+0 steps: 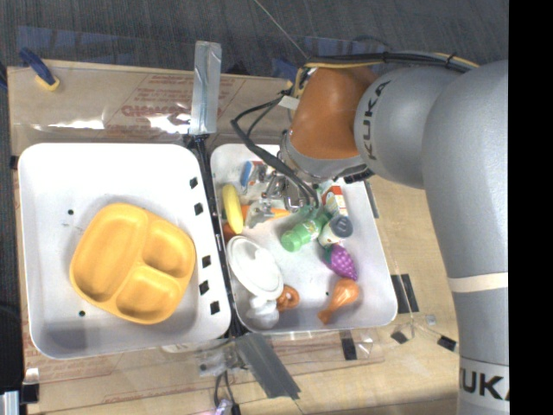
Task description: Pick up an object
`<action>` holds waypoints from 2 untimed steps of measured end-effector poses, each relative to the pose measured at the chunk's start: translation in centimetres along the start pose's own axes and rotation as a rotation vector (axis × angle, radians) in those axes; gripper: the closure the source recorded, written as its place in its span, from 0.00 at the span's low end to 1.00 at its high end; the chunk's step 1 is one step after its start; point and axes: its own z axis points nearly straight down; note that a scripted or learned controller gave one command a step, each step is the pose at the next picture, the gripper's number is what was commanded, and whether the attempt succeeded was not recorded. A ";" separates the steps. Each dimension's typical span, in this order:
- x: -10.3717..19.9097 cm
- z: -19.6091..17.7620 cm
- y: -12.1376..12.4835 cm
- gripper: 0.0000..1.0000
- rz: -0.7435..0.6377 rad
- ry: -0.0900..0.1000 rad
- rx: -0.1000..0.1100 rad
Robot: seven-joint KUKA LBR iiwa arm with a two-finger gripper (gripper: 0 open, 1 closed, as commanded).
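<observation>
1. Yellow plastic fills much of the left bin [34,232] — a divided tray [131,260] with three hollows, lying flat and a little askew.
2. Beside it, the right bin [380,275] holds a crowd of small things, with the grey arm [432,119] and its orange band [324,115] reaching in over the far end.
3. The gripper [289,193] is down among the clutter at the far-middle of the right bin; whether it is spread or closed, or has hold of anything, I cannot tell.
4. Just beside the gripper lie a yellow banana [232,207] against the left wall and a green bottle [302,230] tilted on its side.
5. Nearer the camera sit a white lidded bowl [253,266], a purple bunch of grapes [342,260] and an orange drumstick-shaped toy [341,299] — each apart from the gripper.
6. Both bins rest on the bench [415,232], which is taped with cardboard.
</observation>
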 end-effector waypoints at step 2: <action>-1.5 -9.3 -0.2 0.00 -0.047 0.009 -0.004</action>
